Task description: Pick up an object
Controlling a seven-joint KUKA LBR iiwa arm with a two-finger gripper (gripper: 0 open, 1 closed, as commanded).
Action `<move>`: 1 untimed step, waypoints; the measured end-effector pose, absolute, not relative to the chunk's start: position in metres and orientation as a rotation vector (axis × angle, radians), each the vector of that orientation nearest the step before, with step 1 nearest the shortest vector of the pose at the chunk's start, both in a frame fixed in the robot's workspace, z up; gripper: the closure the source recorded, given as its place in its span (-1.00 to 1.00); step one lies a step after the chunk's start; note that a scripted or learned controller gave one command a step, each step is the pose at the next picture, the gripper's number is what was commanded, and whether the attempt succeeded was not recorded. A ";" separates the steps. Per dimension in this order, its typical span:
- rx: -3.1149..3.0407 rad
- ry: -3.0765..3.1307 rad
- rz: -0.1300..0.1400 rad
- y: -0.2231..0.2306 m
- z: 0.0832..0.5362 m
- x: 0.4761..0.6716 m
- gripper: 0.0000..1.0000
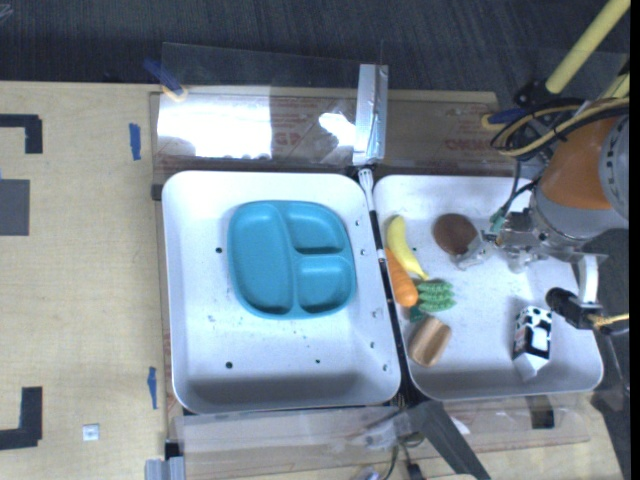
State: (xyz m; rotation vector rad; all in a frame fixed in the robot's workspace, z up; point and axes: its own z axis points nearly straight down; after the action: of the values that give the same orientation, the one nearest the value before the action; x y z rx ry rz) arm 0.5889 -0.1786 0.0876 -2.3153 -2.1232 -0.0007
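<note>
**A:** Take the right bin [560,373] as the landmark. Where does the gripper [492,236] sit against what's in it?

**B:** It reaches in across the bin's right wall, its tip over the upper middle of the floor. The brown round object [455,232] lies just to the camera's left of that tip, close beside it, possibly touching. My judgement is that this is the likeliest target, a short sideways shift away.

**A:** Is the gripper grasping anything?

**B:** I cannot tell; nothing shows between its parts, and the tip is too blurred to read.

**A:** And the rest, biggest first?

**B:** Along the bin's left wall a yellow banana [401,248] runs lengthwise from top to lower right, with an orange carrot [402,288] below it and a green spiky piece [434,294] beside that. A tan wooden block [430,341] lies nearer the bin's bottom edge. A small black-and-white item [534,333] sits by the lower right corner.

**A:** The brown object itself?

**B:** Dark, rounded, no clear long axis.
</note>
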 end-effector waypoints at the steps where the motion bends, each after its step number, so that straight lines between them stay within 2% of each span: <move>1: -2.317 -2.125 -0.002 -0.179 0.097 0.590 1.00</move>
State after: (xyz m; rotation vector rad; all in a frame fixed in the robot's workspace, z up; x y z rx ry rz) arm 0.5903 -0.1791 0.0967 -2.3166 -2.1246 -0.0018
